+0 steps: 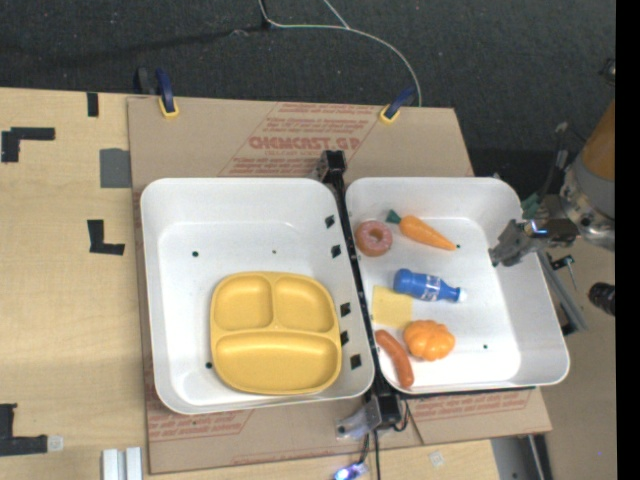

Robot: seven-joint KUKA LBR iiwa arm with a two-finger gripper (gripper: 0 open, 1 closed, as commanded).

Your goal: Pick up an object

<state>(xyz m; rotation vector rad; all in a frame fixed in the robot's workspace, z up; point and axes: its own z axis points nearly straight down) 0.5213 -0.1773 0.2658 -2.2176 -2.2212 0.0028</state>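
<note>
The right bin (520, 363) holds several toy foods. A pink donut (375, 238) and an orange carrot (425, 232) lie at its far side. A blue bottle (427, 287) rests on its side in the middle. A yellow cheese slice (392, 306), an orange pumpkin (430, 339) and a red sausage (394, 357) lie near its front. My gripper (507, 245) hangs over the bin's right edge, right of the carrot and the bottle, touching none of them.
The left bin (165, 228) holds a yellow divided plate (275, 332). Both bins sit on a cardboard sheet (300, 138) clamped to the wooden bench. A black divider (345, 248) runs between the bins.
</note>
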